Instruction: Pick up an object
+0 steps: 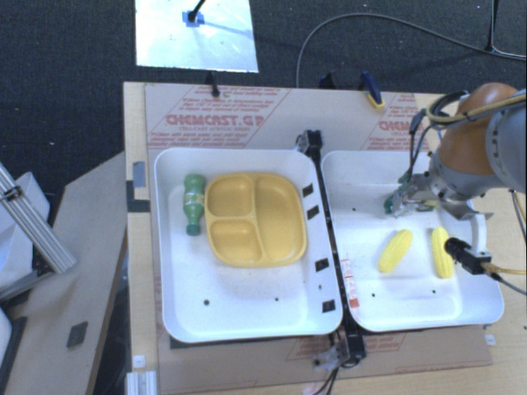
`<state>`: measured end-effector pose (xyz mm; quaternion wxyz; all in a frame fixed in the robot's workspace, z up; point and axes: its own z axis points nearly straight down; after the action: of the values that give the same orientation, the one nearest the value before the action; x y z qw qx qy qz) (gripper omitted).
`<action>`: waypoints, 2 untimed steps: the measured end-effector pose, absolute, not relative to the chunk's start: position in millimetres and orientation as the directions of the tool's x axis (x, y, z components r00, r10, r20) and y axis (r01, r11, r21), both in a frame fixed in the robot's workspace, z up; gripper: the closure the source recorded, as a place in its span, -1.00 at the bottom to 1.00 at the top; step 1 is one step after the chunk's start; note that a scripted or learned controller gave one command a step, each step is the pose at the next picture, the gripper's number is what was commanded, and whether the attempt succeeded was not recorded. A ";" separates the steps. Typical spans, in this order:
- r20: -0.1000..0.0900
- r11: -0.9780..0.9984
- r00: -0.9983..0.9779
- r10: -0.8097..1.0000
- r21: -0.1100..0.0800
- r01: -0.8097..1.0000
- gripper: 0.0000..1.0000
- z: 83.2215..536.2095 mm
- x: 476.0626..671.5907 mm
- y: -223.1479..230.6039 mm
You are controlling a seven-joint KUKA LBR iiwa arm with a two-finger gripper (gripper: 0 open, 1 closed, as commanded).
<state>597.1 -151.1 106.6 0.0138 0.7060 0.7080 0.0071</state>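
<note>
Over the right bin (461,311), far side, the gripper (401,205) hangs low near the bin floor; can't tell whether the jaws are spread or closed, too small and blurred, and nothing visible between them. Candidates: two corn cobs in the same bin, near-right of the gripper — left cob (395,250) tilted, just nearer than the tool, right cob (441,252) roughly lengthwise front-to-back, partly beside a black cable end. Left bin (169,245) has a yellow tray (251,219) w/ green bottle (193,203) touching its left edge. Judgement: approach stage, no grasp yet. Best bet is the left cob: centre above its middle, turn the wrist so the jaws close across the narrow width, descend straight, squeeze before lifting. Risk: cob rolls.
</note>
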 end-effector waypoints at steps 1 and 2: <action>-0.003 0.004 -0.004 1.000 0.008 1.000 1.00 168.9 596.4 -158.2; -0.002 0.005 -0.005 1.000 0.008 1.000 1.00 223.3 598.5 -158.6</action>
<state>598.5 -158.6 223.3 0.0036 0.7052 0.7090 0.0021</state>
